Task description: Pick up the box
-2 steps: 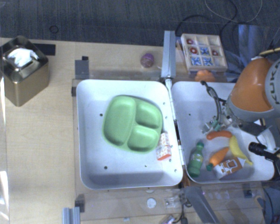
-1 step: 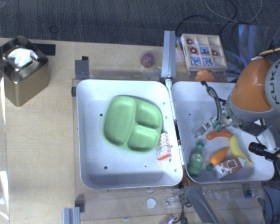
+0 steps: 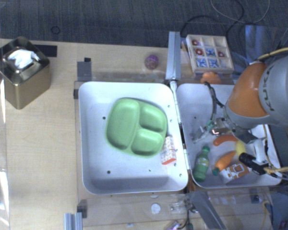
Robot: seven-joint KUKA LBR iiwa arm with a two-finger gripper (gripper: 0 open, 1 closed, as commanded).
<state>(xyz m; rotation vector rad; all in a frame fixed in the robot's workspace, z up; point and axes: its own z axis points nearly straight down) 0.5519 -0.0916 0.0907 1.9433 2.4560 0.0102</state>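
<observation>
A small white and red box [image 3: 168, 151] lies in the left bin [image 3: 93, 176], against the lower right rim of a green divided plate [image 3: 137, 126] and close to the wall between the bins. My gripper [image 3: 204, 130] hangs low in the right bin [image 3: 192, 104], over its bare left part. It is to the right of the box and slightly farther back, on the other side of the dividing wall. I see nothing held in it. The grey arm with its orange band [image 3: 247, 97] comes in from the right and hides part of that bin.
The right bin holds a green bottle [image 3: 201, 162], an orange carrot-like piece [image 3: 223, 160], a red-orange sausage shape [image 3: 224, 139], a yellow item [image 3: 240, 148] and a white and orange packet [image 3: 233, 171]. Outside the bins stand a tissue box [image 3: 21, 73] and a game board [image 3: 210, 53].
</observation>
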